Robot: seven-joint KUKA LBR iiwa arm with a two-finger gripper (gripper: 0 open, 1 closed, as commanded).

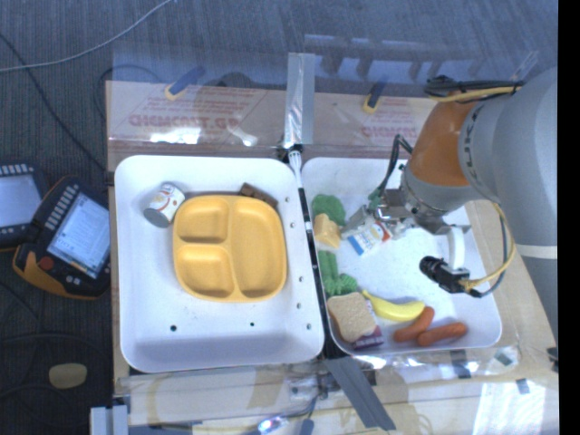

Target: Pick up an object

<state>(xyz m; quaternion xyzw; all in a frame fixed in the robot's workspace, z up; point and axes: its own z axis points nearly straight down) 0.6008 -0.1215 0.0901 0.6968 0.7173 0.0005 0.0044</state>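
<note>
Brown obj (250,191) mostly hidden behind yellow tray (228,246).

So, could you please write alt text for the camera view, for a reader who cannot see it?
The grey arm reaches from the right over the right bin, its gripper above a small white and blue carton among toy food: banana, sausages, bread. The left bin holds a yellow tray and a small can.
</note>
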